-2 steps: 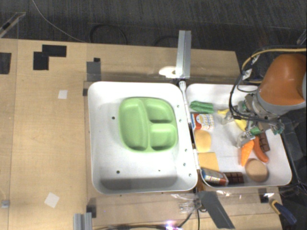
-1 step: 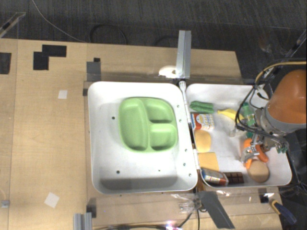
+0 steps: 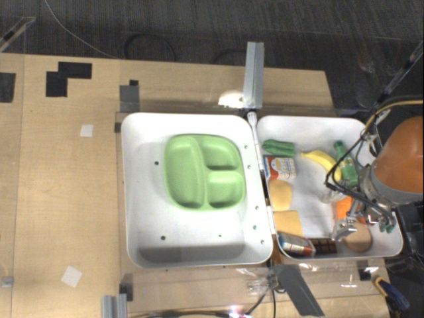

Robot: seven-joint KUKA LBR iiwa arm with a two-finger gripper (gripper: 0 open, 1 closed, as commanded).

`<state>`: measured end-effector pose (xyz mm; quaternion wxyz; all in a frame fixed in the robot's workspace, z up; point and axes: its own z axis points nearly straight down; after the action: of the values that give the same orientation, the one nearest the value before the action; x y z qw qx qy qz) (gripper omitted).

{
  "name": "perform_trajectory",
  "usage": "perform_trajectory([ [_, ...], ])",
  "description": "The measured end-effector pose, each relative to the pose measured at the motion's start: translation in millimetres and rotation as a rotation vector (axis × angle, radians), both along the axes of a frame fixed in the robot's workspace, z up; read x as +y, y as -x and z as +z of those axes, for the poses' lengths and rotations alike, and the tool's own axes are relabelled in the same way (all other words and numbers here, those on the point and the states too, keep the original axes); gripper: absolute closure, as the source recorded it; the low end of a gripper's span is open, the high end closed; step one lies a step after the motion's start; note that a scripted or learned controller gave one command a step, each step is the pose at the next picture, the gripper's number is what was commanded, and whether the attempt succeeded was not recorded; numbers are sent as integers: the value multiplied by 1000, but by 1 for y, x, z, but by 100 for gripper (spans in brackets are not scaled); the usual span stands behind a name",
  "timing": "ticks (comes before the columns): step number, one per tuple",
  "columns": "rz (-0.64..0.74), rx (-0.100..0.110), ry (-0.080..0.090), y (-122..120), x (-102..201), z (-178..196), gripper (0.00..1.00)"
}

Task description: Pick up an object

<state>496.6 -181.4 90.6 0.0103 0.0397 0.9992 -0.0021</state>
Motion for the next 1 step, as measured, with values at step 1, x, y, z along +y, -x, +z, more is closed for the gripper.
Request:
perform_trajectory([
  [1,7,-18,5,-6,0,14,100],
])
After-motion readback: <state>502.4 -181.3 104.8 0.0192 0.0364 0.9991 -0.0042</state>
